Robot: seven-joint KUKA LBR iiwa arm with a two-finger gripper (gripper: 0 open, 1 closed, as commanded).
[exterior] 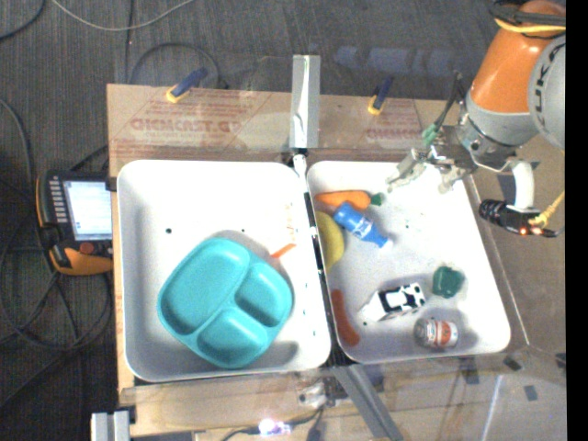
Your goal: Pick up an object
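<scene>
White plastic bins sit side by side on the counter (119, 127), and the right bin (491, 278) gathers all the pickable things: a blue bottle (360, 225) lying against a carrot (344, 198), a banana (330, 238) along the dividing wall, a black-and-white toy (401, 299), a green cup (447, 281) and a can (435, 333). The left bin (138, 209) carries a teal divided plate (226, 301). The gripper (424, 165) hangs over the right bin's far edge, holding nothing; its fingers look apart, though too small to be sure, so I cannot tell
</scene>
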